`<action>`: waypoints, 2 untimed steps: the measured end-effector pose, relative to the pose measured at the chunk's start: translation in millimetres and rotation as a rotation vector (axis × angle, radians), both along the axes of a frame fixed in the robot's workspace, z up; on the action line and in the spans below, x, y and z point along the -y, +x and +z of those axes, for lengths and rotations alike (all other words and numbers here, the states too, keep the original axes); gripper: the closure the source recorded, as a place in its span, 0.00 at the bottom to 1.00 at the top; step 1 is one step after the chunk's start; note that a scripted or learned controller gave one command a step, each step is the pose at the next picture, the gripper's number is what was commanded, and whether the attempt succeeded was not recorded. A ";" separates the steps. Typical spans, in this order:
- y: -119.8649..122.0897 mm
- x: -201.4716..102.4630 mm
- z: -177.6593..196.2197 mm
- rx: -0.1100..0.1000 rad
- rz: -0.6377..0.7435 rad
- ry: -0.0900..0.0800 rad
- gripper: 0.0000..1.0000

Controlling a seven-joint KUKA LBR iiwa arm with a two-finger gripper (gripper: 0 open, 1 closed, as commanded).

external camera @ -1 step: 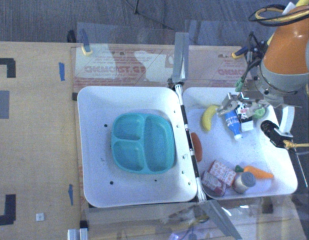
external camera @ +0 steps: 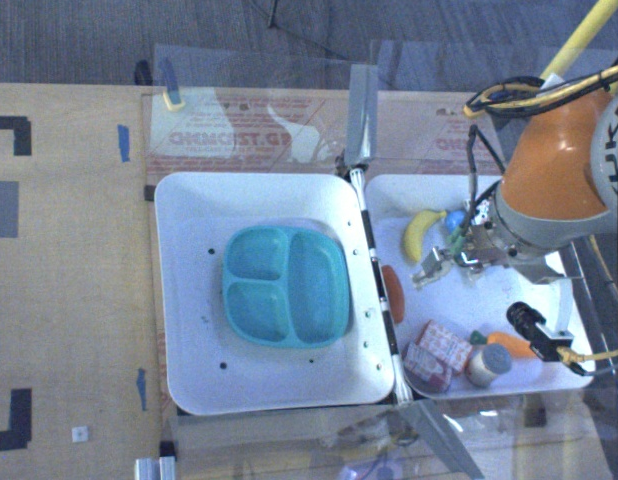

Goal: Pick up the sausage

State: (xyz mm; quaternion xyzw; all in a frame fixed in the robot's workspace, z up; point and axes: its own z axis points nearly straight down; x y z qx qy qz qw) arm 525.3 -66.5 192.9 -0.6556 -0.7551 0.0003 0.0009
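The sausage (external camera: 393, 294), a short reddish-brown link, lies lengthwise against the left wall of the right bin (external camera: 549, 380). My gripper (external camera: 430, 267) hovers over the middle of that bin, just right of the sausage and a little above it in the view. Its fingers are open with nothing between them. A yellow banana (external camera: 421, 233) lies just behind the gripper.
The left bin (external camera: 184, 218) holds a teal divided plate (external camera: 287, 285). In the right bin's front part sit a pink packet (external camera: 441, 352), a small can (external camera: 488, 364) and an orange carrot (external camera: 509, 344). A small blue item (external camera: 455, 219) lies by the banana.
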 end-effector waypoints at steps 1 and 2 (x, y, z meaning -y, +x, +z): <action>-46.1 -76.4 -9.8 -0.001 0.009 0.000 0.00; -45.9 -10.8 -9.6 0.001 -0.058 -0.001 0.00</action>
